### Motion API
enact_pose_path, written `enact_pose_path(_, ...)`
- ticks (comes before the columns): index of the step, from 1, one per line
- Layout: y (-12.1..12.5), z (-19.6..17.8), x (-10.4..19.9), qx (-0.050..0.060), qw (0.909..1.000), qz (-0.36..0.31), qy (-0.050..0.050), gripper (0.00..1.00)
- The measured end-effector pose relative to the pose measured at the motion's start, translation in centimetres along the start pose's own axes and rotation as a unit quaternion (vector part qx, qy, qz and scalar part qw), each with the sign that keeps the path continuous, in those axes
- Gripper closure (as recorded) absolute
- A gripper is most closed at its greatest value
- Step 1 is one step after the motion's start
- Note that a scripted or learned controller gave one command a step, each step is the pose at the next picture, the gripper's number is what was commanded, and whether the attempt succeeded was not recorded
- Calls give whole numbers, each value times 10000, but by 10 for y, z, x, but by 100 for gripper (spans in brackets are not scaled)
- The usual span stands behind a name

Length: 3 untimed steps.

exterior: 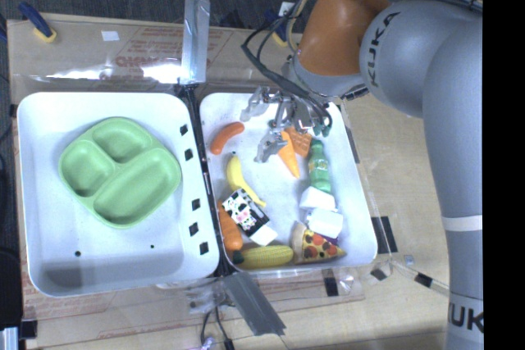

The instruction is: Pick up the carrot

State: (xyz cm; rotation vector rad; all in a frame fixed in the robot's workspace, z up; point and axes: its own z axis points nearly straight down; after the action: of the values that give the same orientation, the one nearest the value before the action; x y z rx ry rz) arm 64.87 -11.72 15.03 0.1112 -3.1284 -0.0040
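The carrot [293,152] is an orange wedge in the upper middle of the right bin [354,176], its tip pointing toward the near side. My gripper [263,127] hangs over the upper part of that bin, just left of the carrot. Its two metal fingers [269,148] stand apart and open, with bare bin floor between them. The nearer finger is close beside the carrot's left edge; the carrot's upper end is partly hidden under the wrist.
The right bin also holds a red sausage [225,137], a banana [238,176], a green bottle [318,166], white blocks [321,213], a cow-print box [244,213], an orange piece [230,232], a corn cob [264,256] and a pizza slice [316,246]. A green divided plate [120,168] lies in the left bin.
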Motion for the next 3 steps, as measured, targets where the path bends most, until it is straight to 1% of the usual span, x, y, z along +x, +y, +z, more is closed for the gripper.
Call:
enact_pose_path(1, -58, 61, 21, 12, 9999, -148, -33, 0)
enact_pose_path(2, -56, 46, 17, 24, 9998, -185, -84, 100)
enact_pose_path(3, -52, -12, 21, 22, 9989, 456, -89, 100)
